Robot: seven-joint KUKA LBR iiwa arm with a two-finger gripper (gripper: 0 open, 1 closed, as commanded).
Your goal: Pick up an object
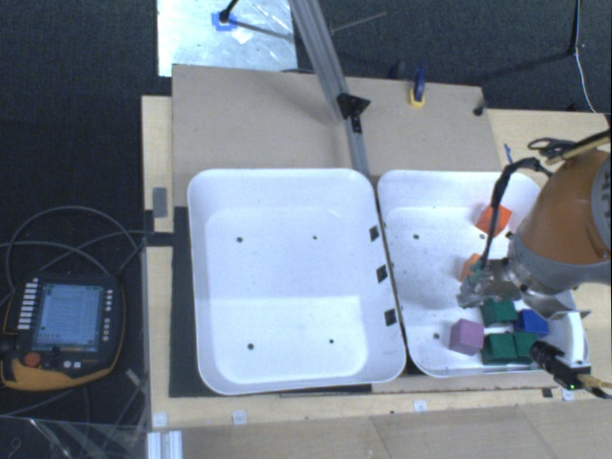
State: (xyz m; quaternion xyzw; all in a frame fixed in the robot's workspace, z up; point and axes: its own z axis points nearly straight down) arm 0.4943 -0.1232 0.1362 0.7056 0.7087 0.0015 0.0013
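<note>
We find our gripper (475, 293) low in the right bin (421, 199), among the clustered blocks toward its near right corner. We cannot tell its state (the wrist hides too much). A green block (497, 311) lies just beside it, toward the near right; the purple block (467, 336) sits a little nearer us, an orange block (493, 220) farther away. The green one looks likeliest.

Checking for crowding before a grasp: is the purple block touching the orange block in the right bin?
Apart. The camera view shows bare white bin floor between the purple block and the orange block.
</note>
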